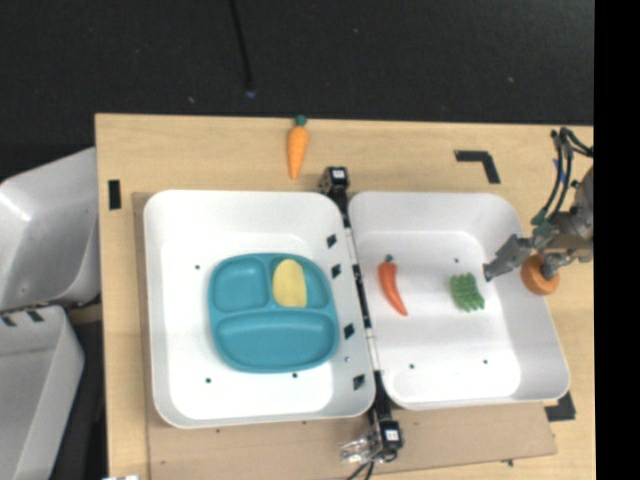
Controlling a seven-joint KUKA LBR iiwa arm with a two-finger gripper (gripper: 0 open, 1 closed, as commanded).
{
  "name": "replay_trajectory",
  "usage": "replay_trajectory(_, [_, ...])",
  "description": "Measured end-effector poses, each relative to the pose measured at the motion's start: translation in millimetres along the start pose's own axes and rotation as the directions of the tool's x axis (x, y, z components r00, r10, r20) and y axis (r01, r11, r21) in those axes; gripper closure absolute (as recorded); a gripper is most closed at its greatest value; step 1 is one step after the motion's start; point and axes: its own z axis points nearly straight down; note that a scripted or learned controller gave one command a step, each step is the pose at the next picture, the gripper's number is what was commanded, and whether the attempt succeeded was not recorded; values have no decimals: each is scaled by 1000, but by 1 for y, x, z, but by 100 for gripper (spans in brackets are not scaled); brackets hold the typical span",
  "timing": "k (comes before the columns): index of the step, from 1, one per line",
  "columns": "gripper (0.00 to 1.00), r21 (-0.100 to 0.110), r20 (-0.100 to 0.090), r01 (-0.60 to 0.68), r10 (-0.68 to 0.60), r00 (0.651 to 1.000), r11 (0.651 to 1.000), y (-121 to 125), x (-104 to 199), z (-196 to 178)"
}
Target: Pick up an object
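The right bin (440,383) holds a red-orange chili pepper (392,286) near its left wall and a small green knobbly object (466,293) toward its right side. My gripper (518,261) hangs over that bin's right rim, just right of the green object and apart from it. A grey part of it slants down toward the green object. Right beside the gripper is a round orange shape (541,277); I cannot tell whether it is a part of the arm or an object.
The left bin (170,368) bears a blue divided plate (270,333) with a yellow object (289,283) in its upper right compartment. A toy carrot (297,148) lies on the bench behind the bins. Black clips (335,179) sit along the seam between the bins.
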Motion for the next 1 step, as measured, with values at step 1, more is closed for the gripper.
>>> replay_trajectory(1, [0, -12, 3, 4, -4, 1000, 1000, 2, 1, -7])
